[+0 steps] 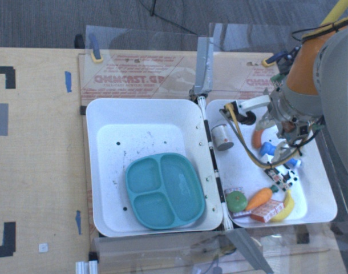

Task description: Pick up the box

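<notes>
The box (267, 211) is small, orange-red and white. It lies flat near the front edge of the right bin (319, 207), just below a carrot (259, 197) and against a banana (285, 206). My gripper (281, 152) hangs below the grey wrist and orange band, over the right half of this bin. It is well behind the box and apart from it. Its tips are lost among cables and small blue pieces (268, 148).
Also in the right bin are a grey can (222, 136), a green apple (237, 201), an orange item (257, 137) and a black-and-white piece (283, 177). A yellow-black cable (242, 135) loops from the wrist. The left bin (105, 124) holds a teal divided plate (164, 190).
</notes>
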